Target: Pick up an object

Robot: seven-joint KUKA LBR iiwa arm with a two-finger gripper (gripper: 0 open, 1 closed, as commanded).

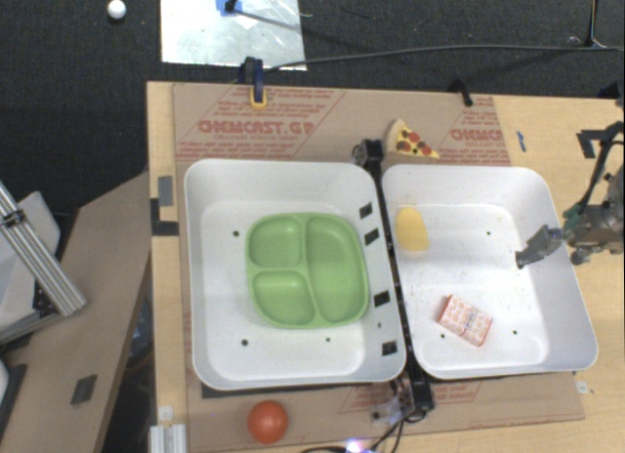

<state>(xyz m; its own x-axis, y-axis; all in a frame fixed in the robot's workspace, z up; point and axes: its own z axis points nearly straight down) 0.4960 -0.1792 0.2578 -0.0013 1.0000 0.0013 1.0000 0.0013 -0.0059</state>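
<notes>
Gripper (539, 248) hangs at the right bin's (576, 344) edge, finger state unclear, nothing grabbed yet, yellow piece (412, 229) and pink packet (464, 319) waiting.

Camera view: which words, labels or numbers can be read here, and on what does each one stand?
"CHEMCAST GP": red print on the brown sheet under the bins, behind the left bin.
The same red print behind the right bin: partly hidden, unreadable.
Pink packet in the right bin: pattern too small to read.
</notes>
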